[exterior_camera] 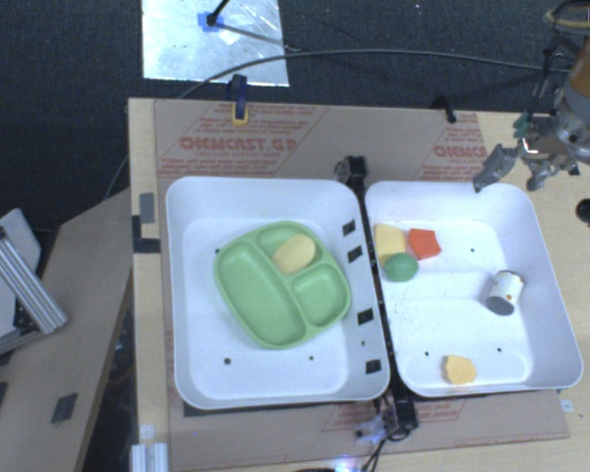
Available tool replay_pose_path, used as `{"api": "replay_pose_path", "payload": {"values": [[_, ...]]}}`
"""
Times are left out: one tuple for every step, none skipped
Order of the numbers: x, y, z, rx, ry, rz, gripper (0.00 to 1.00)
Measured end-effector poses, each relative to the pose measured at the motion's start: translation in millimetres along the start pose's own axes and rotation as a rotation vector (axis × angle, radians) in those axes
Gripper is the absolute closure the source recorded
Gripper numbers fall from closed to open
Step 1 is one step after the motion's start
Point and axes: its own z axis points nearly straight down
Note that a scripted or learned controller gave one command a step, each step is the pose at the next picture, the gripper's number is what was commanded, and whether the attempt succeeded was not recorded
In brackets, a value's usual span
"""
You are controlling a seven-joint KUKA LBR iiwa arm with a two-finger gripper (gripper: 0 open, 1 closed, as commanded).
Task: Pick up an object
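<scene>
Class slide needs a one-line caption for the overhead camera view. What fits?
Open claw hovers above the right bin's far corner; green tray holding a yellow item sits in the left bin.

Right bin (546, 254) holds a yellow block (389, 240), orange block (424, 244), green ball (401, 267), tipped cup (502, 291), yellow piece (460, 369).

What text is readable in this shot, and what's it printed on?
"CHEMCAST GP": red print on the brown protective sheet behind the left bin.
Same red print, partial, behind the right bin: too cut off and blurred to read.
Fainter repeats along the sheet's front edge: illegible.
Grey can in the right bin: no mark readable on it.
Nothing readable on the foil square or green tray.
</scene>
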Motion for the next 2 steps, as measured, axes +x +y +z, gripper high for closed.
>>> {"api": "replay_pose_path", "payload": {"values": [[0.6,1.9,-7.7,-0.012,-0.002,-0.002,0.00],[5.7,10.7,39.3,-0.009,-0.002,-0.006,0.00]]}}
